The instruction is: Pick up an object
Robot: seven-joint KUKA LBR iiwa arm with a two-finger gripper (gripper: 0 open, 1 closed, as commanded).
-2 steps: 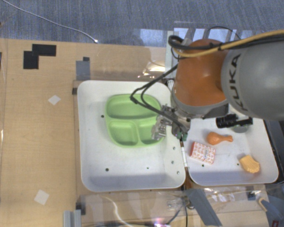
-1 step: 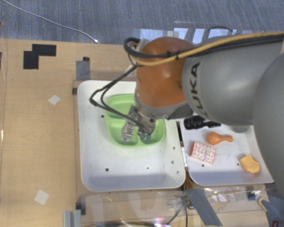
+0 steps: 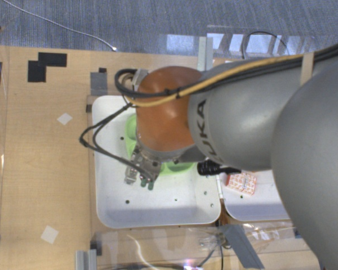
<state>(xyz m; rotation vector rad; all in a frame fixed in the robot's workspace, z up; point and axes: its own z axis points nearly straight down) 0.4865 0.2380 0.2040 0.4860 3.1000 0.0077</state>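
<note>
Smooth glossy white plastic bin [image 3: 110, 207], matt pale wood bench [image 3: 39, 167], satin grey arm [image 3: 259, 117], glossy orange band [image 3: 163, 114]

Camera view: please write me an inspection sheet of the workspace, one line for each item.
Surface: wooden bench bearing two white bins; left bin, right bin.
Job's things: green object in the left bin, mostly hidden under the arm; red-and-white patterned item in the right bin.
Clutter: nothing seen.
Grippers: pincer low over the left bin, beside the green object; nothing visibly held.
Cables: black cables loop from the wrist; thin wire behind the bench.
Surroundings: grey floor; black marks on the bench.
</note>
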